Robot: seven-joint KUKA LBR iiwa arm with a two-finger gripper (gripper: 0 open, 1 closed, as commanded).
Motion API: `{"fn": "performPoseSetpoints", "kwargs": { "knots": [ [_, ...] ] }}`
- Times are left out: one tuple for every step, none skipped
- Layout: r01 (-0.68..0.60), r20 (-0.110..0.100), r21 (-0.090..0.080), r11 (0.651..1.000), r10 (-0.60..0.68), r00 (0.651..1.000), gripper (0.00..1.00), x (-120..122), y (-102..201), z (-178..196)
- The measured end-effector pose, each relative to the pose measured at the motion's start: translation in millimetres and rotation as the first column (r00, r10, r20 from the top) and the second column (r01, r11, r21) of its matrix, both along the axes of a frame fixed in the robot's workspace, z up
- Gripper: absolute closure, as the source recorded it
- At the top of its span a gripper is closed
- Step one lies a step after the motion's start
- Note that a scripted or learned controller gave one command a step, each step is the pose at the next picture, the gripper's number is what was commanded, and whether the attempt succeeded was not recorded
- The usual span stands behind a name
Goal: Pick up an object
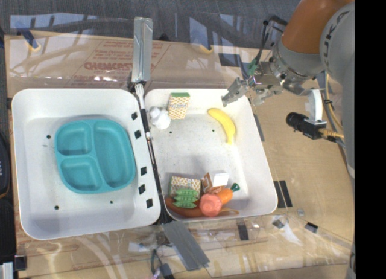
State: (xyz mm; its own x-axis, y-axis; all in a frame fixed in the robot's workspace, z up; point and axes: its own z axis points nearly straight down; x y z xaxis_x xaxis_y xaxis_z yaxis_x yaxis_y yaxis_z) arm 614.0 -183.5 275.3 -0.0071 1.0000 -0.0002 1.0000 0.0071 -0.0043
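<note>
Beside the pincer (236,95), the banana (224,123) points its long axis toward the pile.

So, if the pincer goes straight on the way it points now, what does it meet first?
The pincer points down and to the view's left, over the right bin's upper right corner. Straight on, it would probably meet the banana or the bin floor just beside it; depth is unclear from this single view.

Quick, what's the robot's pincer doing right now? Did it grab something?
Pincer: above the right bin's far corner near the banana; grabbed nothing I can see.
</note>
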Motion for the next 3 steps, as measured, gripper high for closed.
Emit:
{"fn": "performPoseSetpoints", "kwargs": {
  "knots": [
    [-0.060, -0.002, 0.001, 0.998, 0.060, 0.998, 0.00, 15.0, -25.8, -96.7],
    [-0.074, 0.003, 0.000, 0.997, 0.074, 0.997, 0.00, 37.3, -24.0, -182.9],
    [-0.080, 0.003, -0.001, 0.997, 0.080, 0.997, 1.00, 38.3, -22.7, -172.1]
  ]
}}
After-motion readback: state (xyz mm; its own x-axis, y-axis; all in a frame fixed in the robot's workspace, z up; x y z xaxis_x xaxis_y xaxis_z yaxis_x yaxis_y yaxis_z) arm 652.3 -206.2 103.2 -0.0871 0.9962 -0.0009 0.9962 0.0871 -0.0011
